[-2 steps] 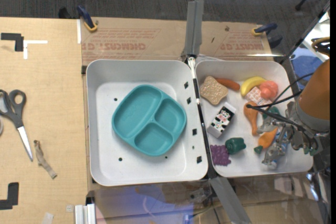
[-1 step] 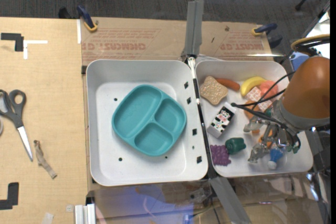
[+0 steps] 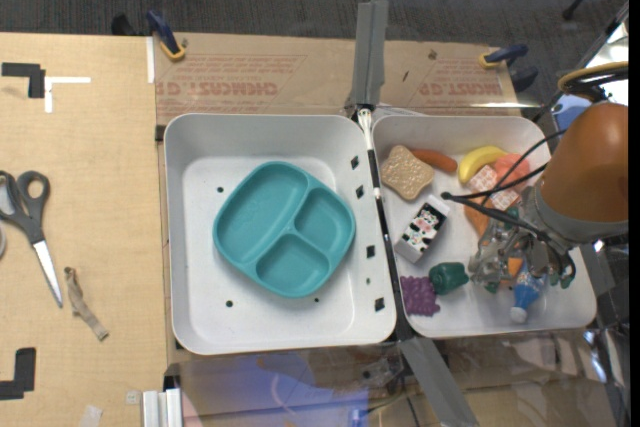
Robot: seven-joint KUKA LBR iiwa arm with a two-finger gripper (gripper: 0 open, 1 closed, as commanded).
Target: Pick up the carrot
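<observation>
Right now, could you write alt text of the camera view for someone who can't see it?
A grey robot arm lowers its tool into the right bin of toy foods, including a carrot and banana. The left bin holds a teal divided plate.

Orange band (image 3: 596, 165), black cables (image 3: 500, 177), metallic gripper (image 3: 515, 265)

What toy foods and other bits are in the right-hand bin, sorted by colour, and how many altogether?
Orange: 1, the carrot
Yellow: 1, the banana
Tan: 1, the bread slice
Black and white: 1, the cow-print carton
Green: 1, the green toy
Purple: 1, the grapes
Total: 6 that I can tell apart; the clutter under the gripper is too tangled to count.
</observation>
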